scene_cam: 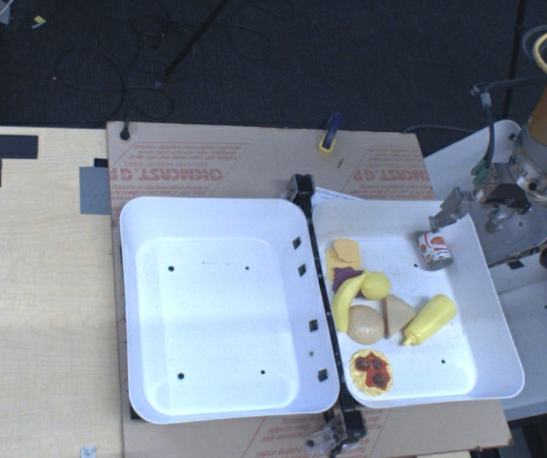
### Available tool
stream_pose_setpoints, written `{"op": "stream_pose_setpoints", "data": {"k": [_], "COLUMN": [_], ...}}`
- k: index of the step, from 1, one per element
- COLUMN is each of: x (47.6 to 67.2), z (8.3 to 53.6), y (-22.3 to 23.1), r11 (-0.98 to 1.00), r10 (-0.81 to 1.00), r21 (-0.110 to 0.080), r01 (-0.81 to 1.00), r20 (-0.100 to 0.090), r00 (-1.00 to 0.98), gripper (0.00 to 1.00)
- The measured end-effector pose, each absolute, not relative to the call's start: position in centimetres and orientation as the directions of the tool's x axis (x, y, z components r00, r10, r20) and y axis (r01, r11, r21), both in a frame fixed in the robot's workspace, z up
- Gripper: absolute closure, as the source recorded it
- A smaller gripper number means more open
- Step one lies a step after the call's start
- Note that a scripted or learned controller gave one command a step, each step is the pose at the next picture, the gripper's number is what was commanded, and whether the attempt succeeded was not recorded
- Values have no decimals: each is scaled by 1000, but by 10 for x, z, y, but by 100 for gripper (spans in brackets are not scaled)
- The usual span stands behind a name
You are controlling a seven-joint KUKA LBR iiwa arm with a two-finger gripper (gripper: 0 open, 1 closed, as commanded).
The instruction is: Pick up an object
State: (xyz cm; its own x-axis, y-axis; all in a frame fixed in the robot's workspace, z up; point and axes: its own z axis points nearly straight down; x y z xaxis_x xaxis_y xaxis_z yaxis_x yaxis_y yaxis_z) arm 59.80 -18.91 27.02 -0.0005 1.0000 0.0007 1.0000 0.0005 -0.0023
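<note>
Two shallow white plastic bins sit side by side on a brown cardboard sheet (206,165), the left bin (139,303) at 9 o'clock of the right bin (497,351). In the right bin, a small red-and-white can (434,248) lies at 1 o'clock (near the two-finger gripper (473,208) above the bin's rim). A yellow mustard bottle (430,319) lies at 3 o'clock of a curved yellow banana (344,298), with a round pizza-like toy (371,371) at 6 o'clock.

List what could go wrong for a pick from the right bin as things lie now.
1. The banana, lemon and neighbouring pieces lie packed together, so a grasp there may catch two things or slip off.
2. The small can lies near the right bin's far rim, below the gripper; a descent there may nudge it or strike the rim.
</note>
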Motion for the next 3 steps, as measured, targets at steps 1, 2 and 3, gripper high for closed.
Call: {"op": "stream_pose_setpoints", "data": {"k": [1, 2, 3], "x": [627, 636, 587], "z": [126, 86, 181], "y": [-212, -211, -213], "r11": [2, 6, 0], "r10": [1000, 1000, 1000], "r21": [-2, -4, 0], "r01": [1000, 1000, 1000], "r20": [0, 1, 0], "r00": [-2, -6, 0], "gripper": [0, 0, 0]}}
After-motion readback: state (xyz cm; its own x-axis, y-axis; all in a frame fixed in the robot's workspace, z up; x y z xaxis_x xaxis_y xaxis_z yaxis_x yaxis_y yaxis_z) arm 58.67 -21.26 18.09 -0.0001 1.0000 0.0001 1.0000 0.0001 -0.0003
